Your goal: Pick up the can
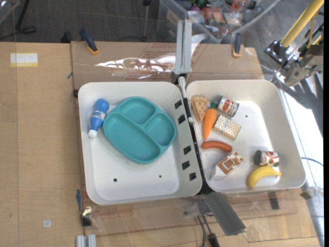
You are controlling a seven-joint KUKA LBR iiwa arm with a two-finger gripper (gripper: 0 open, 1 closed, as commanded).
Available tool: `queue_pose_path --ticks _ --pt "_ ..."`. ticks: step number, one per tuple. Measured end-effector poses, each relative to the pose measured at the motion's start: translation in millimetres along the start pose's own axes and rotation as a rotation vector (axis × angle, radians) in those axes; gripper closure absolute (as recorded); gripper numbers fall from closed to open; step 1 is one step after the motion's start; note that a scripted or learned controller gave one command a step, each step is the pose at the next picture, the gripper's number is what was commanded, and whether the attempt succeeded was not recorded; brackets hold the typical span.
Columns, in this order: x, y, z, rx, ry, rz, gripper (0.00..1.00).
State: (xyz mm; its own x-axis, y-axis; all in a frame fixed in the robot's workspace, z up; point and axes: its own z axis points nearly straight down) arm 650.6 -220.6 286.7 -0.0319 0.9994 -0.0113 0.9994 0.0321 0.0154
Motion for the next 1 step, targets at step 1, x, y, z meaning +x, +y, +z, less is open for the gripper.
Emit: queue_pose_path --ticks 1 --pt "2.0 -42.2 169.1 0.015 0.012 -0.062 1.00"
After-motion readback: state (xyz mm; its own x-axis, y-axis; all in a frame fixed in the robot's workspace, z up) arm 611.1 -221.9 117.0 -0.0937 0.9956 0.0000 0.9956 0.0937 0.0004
